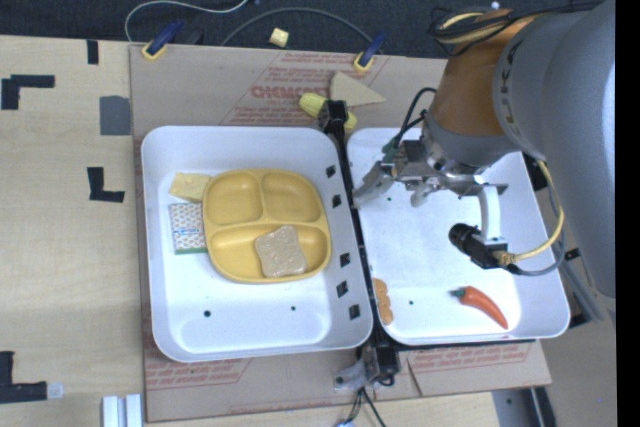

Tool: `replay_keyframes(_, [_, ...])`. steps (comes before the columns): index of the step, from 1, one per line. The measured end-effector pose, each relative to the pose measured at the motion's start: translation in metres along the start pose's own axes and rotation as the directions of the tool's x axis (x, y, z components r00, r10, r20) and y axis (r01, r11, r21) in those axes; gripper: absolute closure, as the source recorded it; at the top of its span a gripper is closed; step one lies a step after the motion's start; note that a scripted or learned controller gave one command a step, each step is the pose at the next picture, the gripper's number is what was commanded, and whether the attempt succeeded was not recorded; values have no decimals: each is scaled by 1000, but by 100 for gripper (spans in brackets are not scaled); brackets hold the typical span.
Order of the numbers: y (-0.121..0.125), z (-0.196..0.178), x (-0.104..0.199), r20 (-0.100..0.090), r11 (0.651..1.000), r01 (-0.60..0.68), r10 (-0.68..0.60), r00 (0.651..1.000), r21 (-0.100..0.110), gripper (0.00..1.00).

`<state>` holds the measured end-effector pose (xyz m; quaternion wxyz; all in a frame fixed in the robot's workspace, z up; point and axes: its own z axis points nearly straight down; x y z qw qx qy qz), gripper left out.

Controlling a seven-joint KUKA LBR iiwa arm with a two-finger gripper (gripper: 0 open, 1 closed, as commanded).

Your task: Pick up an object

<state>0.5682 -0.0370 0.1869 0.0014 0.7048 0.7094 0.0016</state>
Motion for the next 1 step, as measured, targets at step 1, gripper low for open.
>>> replay_keyframes(1, [-12, 3, 18, 1, 1000, -5, 5, 1000, 6, 0])
